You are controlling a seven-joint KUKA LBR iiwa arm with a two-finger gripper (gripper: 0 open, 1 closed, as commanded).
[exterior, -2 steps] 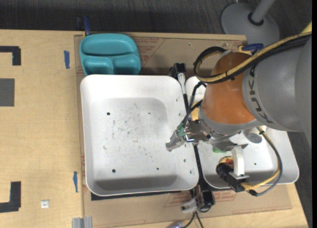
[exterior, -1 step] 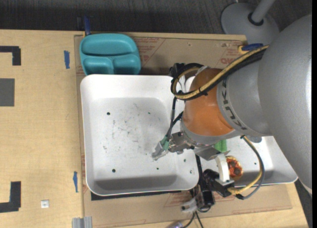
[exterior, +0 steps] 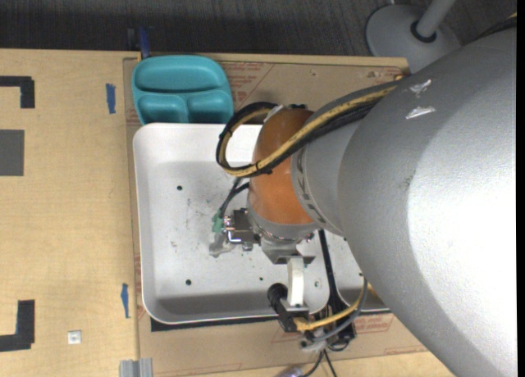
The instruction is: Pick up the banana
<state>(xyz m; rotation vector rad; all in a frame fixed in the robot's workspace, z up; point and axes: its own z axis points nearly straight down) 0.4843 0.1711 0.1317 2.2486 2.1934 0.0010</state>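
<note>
The hand (exterior: 229, 233) hangs low over the middle of the white bin (exterior: 152, 203), at the end of the wrist, with a small green part and some grey metal peeking out on its left side. The wrist and the orange band (exterior: 277, 177) sit right above it and block it from the camera, so I cannot tell whether the hand is apart, together, or clamped on anything. Black and yellow cables (exterior: 238, 125) loop out from the band over the far part of the bin.

Where the banana lies I cannot tell. The bin floor to the left of the hand bears scuffs and dark specks, and the big grey arm (exterior: 426, 203) covers the rest on the right. Past the bin's far edge a teal tray (exterior: 182, 88) rests on the brown desk (exterior: 66, 203).

The main risk, as I judge it, is that the hand comes down on bare floor and closes on nothing, since a curved fruit lying flat can slip out sideways. Pressing too low could also scrape the bin or shove it across the desk.
</note>
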